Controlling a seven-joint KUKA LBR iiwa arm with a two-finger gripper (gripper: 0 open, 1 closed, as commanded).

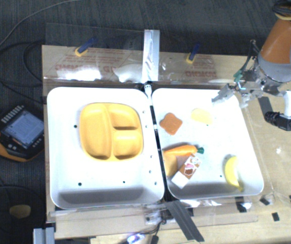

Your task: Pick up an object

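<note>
The right bin (252, 151) holds several toy foods. An orange waffle-like piece (171, 123) lies near its left wall, with a pale yellow disc (201, 116) to its right. A carrot (181, 149) lies lower down, and a small carton (189, 169) leans just below it. A banana (231, 171) rests by the right wall. My gripper (232, 98) hovers over the bin's far right corner, up and to the right of the pale disc. It is open, and nothing sits between its fingers (220, 96).
A yellow divided tray (111, 130) sits in the left bin (64, 187). A divider wall (155, 136) runs between the bins. Clear plastic sheeting with clips (135, 67) lies behind them. A handheld pendant (18, 131) rests left of the bench.
</note>
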